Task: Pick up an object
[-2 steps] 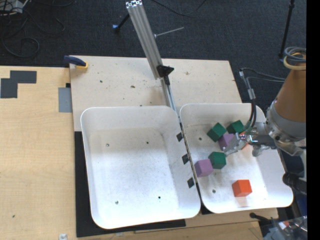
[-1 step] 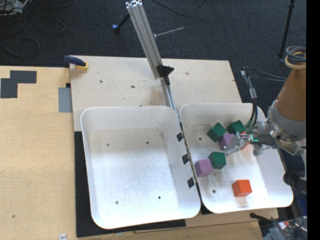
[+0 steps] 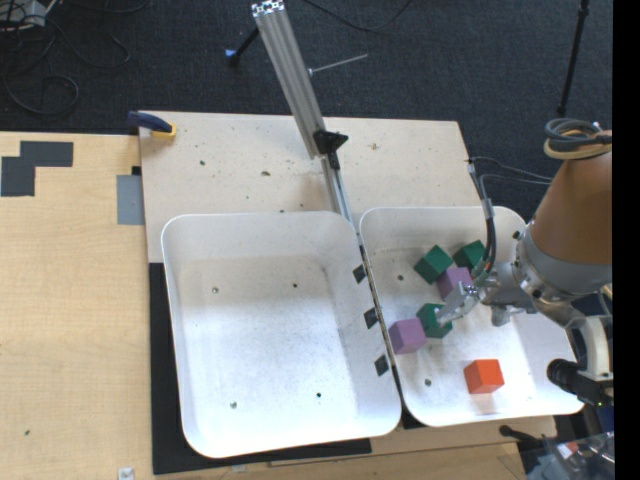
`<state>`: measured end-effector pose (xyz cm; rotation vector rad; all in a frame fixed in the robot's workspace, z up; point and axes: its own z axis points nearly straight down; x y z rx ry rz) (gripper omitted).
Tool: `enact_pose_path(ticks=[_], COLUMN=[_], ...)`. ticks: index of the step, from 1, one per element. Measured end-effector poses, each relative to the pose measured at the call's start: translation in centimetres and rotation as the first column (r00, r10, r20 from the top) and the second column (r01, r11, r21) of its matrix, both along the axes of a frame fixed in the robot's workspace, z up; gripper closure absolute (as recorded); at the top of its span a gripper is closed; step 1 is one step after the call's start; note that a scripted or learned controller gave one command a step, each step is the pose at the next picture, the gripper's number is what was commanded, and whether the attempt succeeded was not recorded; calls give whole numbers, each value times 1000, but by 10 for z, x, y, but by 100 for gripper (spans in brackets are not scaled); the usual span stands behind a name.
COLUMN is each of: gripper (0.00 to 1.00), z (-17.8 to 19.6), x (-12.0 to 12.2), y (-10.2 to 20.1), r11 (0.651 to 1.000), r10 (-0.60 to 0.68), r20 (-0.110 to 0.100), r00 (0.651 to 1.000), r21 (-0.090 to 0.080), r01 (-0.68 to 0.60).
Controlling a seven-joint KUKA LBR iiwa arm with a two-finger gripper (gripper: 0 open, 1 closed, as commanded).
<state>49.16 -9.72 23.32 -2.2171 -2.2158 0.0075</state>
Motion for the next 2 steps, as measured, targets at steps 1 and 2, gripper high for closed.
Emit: enact_pose_path(ticks=[1, 2], gripper=[0, 0], z=[-64, -116], x=[-2, -4], y=[-4, -14], r11=[1000, 1000], r10=[0, -1], r20=[-2, -2], r00=[1000, 1000], r21=[1, 1], r01=[0, 1])
